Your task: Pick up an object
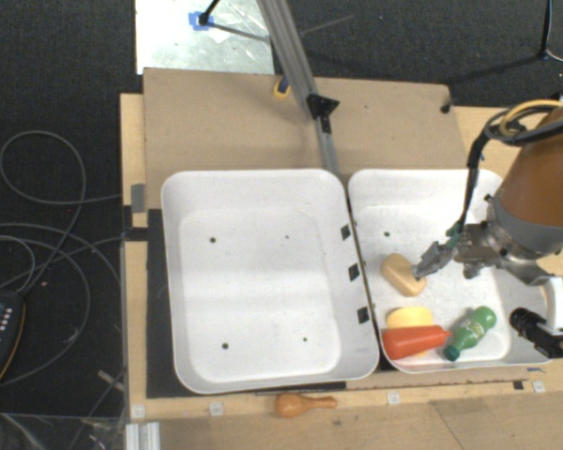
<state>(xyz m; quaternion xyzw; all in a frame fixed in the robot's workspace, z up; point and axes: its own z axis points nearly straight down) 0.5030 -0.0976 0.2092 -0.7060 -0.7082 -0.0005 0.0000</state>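
The desk [235, 120] is a light wooden top with a brown board laid across its far half. Two shallow white bins sit on it side by side, touching along their inner edges: the left bin [183, 279] and the right bin [403, 190]. A small tan wooden piece [303, 403] (pear-shaped, lying on its side) rests on the front edge, just outside the left bin.
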